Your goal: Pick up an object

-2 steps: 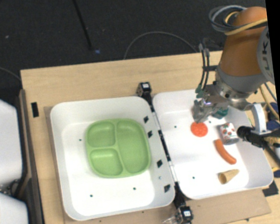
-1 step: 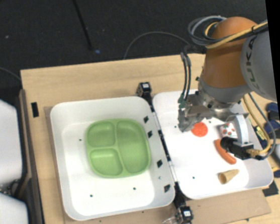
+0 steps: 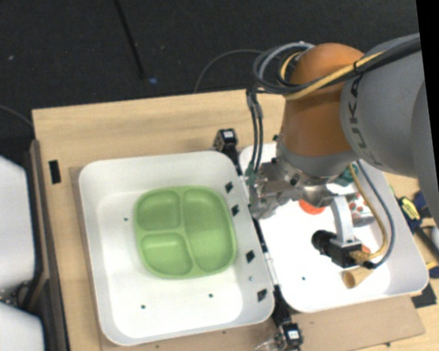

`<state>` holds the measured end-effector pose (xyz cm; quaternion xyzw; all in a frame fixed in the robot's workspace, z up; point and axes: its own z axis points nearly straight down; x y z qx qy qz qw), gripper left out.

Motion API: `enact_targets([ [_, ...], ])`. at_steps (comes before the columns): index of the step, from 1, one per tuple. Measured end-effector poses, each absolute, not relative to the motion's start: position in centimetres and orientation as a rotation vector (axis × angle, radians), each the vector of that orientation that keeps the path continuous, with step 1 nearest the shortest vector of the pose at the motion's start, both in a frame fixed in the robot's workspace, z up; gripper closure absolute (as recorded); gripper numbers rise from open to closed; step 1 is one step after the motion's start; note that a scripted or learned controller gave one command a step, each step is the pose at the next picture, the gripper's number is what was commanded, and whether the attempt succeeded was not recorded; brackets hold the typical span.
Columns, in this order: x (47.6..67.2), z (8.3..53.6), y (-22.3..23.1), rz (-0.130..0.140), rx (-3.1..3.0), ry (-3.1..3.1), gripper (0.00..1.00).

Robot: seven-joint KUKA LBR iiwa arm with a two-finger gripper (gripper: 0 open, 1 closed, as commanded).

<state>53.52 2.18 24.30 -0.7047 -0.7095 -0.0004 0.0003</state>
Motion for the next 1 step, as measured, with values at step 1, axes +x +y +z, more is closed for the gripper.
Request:
enact_targets([
  [1, 53.07, 25.27, 7.68, -0.004, -2.211, -2.231, 1.0],
])
